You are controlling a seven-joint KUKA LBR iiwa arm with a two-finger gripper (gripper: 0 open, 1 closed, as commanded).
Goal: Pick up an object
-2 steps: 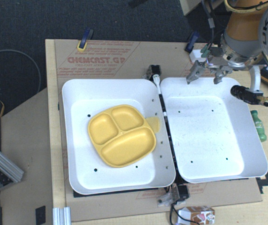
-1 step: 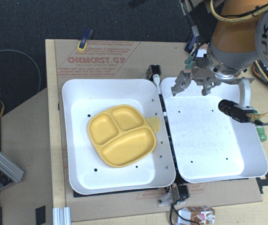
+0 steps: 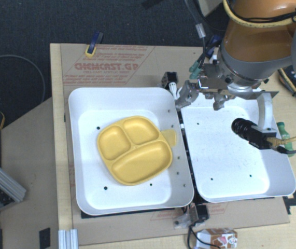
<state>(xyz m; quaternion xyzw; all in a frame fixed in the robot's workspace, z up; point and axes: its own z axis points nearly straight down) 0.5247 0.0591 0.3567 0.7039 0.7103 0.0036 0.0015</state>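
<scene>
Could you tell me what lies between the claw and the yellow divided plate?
In the camera view, the claw hangs over the right bin; the yellow divided plate lies in the left bin. Between them are bare white floor and the bins' adjoining rims.

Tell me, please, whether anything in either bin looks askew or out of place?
Only slightly: the yellow three-compartment plastic plate lies rotated in the left white bin, its edges not squared to the bin walls. Nothing is spilled or visibly damaged.

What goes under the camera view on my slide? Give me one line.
Yellow divided plate lies in the left bin; the arm's claw hangs over the right bin's top-left corner.
</scene>
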